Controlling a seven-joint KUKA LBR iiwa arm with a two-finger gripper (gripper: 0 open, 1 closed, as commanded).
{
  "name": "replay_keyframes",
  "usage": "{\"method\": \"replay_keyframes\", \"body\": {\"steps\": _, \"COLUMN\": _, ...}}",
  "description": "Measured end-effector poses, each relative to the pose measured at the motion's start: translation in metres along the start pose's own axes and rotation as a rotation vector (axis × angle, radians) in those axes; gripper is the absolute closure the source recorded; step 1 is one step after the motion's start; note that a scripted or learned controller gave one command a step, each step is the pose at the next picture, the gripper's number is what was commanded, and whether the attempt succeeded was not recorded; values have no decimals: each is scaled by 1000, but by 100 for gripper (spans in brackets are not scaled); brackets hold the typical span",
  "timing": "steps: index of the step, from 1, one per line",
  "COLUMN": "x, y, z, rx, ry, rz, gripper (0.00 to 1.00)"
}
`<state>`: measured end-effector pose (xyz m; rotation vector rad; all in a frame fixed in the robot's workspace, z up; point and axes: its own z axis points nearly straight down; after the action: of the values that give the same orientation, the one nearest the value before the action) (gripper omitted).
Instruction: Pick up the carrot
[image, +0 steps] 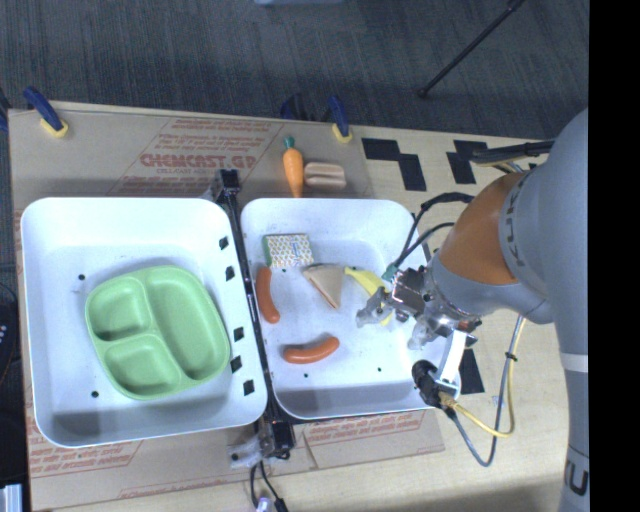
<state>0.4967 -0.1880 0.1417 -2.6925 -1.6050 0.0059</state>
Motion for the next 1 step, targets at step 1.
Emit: {"method": "replay_keyframes", "body": {"steps": 1, "x": 69, "y": 58, "z": -117, "rx": -6, "ry": -1, "rz": -147, "gripper": 0}}
